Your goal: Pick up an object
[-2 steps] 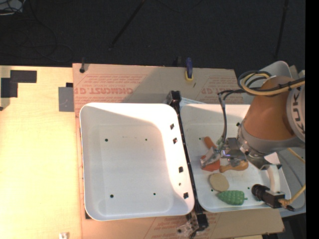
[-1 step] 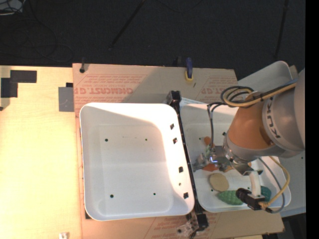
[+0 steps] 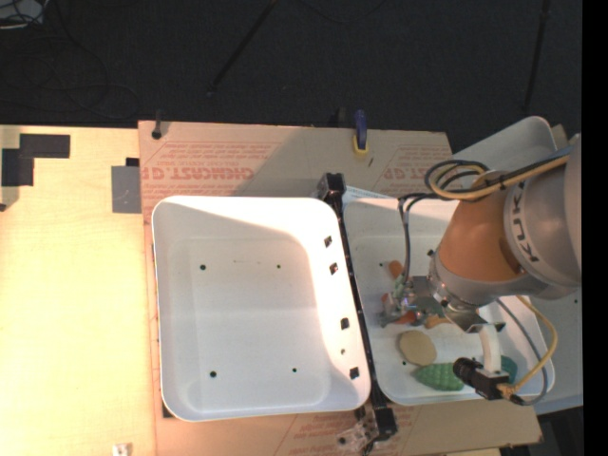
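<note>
Objects cluster in the right bin (image 3: 380, 369) at the frame's lower right: a tan disc (image 3: 416, 349), a green textured piece (image 3: 439, 377). The pincer (image 3: 410, 304) hangs over small colourful items, its grip state impossible to tell. Approach appears underway; next comes a descent and closing.
</note>
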`<state>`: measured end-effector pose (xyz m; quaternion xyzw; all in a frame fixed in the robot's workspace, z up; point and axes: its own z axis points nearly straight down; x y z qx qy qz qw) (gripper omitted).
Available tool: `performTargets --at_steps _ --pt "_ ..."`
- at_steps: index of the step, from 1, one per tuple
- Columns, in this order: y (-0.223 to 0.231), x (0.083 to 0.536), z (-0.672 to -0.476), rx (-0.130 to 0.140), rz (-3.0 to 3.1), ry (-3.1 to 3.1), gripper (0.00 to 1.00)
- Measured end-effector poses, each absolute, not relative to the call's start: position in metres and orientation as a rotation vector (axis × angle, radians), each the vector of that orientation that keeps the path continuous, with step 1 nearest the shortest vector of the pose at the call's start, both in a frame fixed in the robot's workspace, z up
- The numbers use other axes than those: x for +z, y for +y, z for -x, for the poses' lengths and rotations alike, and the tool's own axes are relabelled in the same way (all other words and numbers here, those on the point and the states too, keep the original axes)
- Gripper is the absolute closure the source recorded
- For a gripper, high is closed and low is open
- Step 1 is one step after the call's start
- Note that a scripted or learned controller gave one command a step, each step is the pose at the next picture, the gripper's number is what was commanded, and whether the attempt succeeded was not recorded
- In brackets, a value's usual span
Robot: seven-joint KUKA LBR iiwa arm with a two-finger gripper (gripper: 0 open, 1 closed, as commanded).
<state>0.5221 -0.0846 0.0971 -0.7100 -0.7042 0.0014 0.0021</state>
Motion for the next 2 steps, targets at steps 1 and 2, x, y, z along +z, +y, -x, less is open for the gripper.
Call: performTargets --at_steps 1,2 --pt "-0.031 0.192 -0.503 -0.007 2.216 -2.228 1.00" --pt "0.015 0.246 -0.550 -0.007 2.217 -2.229 1.00"
